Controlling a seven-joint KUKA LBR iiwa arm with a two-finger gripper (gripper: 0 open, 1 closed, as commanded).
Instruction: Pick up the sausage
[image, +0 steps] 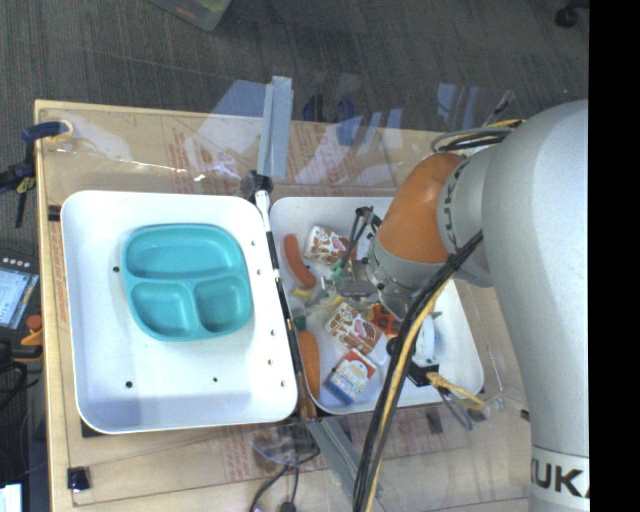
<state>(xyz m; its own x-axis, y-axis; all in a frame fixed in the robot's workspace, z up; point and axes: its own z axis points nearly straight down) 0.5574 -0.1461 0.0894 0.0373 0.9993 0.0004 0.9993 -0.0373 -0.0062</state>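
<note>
Two bins sit side by side on the desk. Left bin (90, 380) — holds a teal divided tray (188, 277). Right bin (468, 372) — holds the sausage (297, 260), lying along the left wall near the top, apparently untouched; the pick is judged not yet done. Below it lies an orange carrot-like item (309, 362). Small printed packets (326, 244) and a carton (350, 378) crowd the middle. The gripper (350, 272) is low in this clutter, just right of the sausage; whether it is spread or pressed together cannot be told. Remaining: reach, grasp, lift. Nearby packets and the bin wall restrict access.
</note>
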